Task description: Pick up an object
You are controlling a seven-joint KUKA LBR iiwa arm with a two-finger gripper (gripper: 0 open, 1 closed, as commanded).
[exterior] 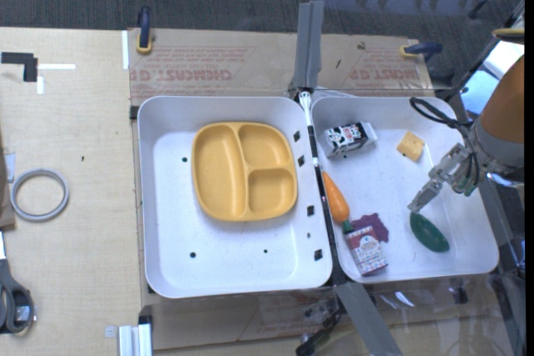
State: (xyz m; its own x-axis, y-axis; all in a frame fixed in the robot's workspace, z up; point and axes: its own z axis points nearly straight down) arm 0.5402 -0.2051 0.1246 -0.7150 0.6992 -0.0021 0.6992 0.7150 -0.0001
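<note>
The gripper (435, 186) hangs open and empty, approaching; next it must descend on the green leaf (430, 233) at six o'clock.

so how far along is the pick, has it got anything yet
Nothing looks picked. The carrot, green piece, cheese cube, black-and-white box and red packet all lie in the right bin. In hand: the gripper hangs just above the green piece, with nothing visible between its fingers. Left: close on an object and lift it.
</note>
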